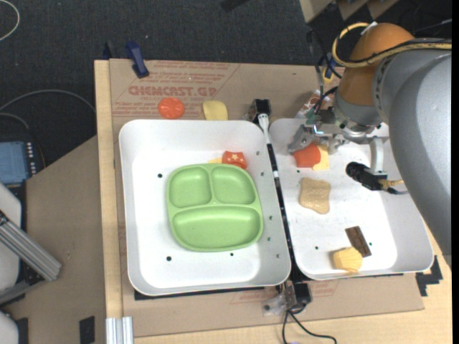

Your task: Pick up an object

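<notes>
Red print on the brown cardboard sheet [179,84] behind the bins reads roughly "CHEMCAST. GP"; the smaller lines around it are illegible.

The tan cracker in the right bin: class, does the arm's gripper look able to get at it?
Probably yes. The cracker lies flat and apart from the other pieces, uncovered, just below the gripper, which is above the orange piece.

In the upper right of the frame the grey arm's two-finger gripper [313,136] hangs low over the right shallow white bin [401,246], just above a small orange-red block [308,156]. Below lie a tan flat biscuit-like piece [315,195], a dark brown bar [358,240] and a yellow chunk [348,259]. The left shallow white bin [140,185] holds a green three-compartment plastic plate [214,207].
</notes>
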